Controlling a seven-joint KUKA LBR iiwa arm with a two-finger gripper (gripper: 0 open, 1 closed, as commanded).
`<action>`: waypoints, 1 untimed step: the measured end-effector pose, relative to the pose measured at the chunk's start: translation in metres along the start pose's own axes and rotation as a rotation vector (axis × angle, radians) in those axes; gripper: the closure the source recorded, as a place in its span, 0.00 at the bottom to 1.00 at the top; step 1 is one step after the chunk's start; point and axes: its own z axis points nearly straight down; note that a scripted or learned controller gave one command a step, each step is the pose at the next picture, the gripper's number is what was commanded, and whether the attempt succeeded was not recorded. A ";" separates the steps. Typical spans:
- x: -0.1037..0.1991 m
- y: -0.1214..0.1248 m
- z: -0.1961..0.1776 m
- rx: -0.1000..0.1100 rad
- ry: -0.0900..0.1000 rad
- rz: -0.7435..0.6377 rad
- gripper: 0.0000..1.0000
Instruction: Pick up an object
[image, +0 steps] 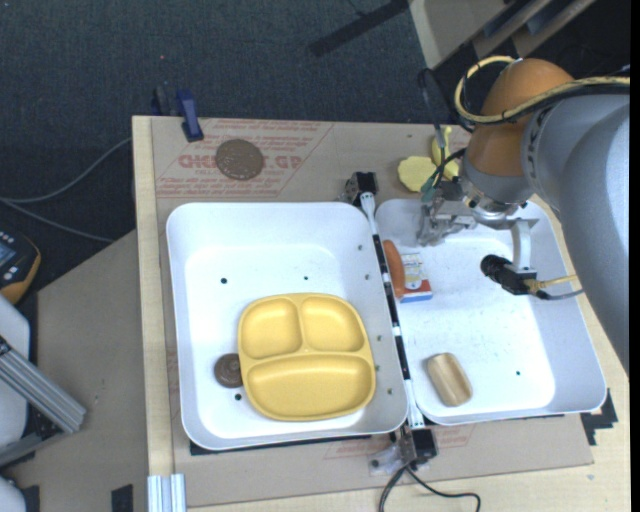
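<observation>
My gripper hangs over the back left corner of the right bin, with the grey arm and its orange band behind it. Just in front of it and to its left lies a small orange, white and blue box against the bin's left wall. A tan, loaf-shaped piece rests near the front of the same bin. The left bin holds a yellow divided plate with a small brown disc at its left edge.
A yellow object lies on the bench behind the right bin, close to the gripper. A brown round disc and a blue clip sit on the cardboard behind the left bin.
</observation>
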 end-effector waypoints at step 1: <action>0.000 0.000 0.001 0.001 0.000 0.000 0.00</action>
